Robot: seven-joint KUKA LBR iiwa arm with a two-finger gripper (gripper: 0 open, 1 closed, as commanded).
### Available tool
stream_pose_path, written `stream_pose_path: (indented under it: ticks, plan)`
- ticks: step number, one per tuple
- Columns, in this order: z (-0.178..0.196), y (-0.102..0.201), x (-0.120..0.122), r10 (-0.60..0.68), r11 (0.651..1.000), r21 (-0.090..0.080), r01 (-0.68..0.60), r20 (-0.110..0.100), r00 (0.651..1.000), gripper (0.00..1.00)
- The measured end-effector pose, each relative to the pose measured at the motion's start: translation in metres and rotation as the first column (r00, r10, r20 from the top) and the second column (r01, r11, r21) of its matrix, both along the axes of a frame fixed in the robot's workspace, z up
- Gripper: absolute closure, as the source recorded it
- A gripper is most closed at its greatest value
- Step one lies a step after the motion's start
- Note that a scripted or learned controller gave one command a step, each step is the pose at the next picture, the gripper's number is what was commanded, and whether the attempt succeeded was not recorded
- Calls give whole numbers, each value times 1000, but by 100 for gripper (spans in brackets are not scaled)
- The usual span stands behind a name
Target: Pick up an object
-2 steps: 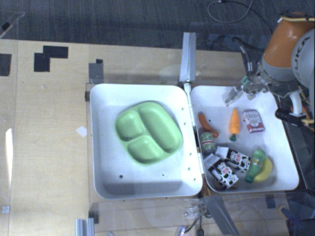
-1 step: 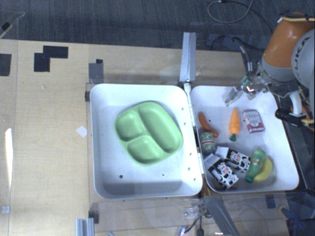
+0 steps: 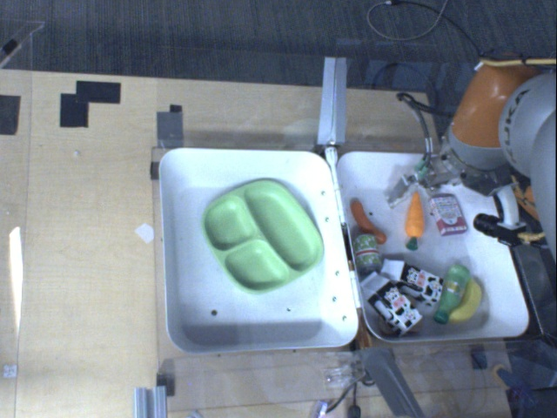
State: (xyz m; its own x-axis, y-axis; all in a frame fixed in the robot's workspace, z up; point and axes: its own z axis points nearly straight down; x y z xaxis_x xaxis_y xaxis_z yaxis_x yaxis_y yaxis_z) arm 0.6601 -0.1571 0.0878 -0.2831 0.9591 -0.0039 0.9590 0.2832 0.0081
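Approach step. Pincer hangs low in the right bin, just above the carrot; its opening can't be judged, nothing visibly held. Next: descend, close on carrot.

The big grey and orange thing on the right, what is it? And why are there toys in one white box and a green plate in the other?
That is a robot arm. A camera above the bench looks down on it at a slant. At the arm's tip is a gripper, its two-finger hand, hanging low over the right bin, just above a toy carrot. I cannot tell if it holds anything.

The right bin holds play food: the carrot, a hot dog, a small red and white carton, a little can, a green bottle, a banana and two black-and-white cartons.

The left bin holds a green divided plate. The robot's job is to pick something up.
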Motion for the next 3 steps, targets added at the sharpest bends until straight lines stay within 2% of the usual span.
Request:
stream_pose_path:
  ticks: [1,2,3]
  plan:
    - [37,50,-25,-155,988,2,155,-3,988,0]
    - [0,8,-18,-104,995,1,104,0,995,0]
    - [14,9,-15,-102,995,3,102,9,995,100]
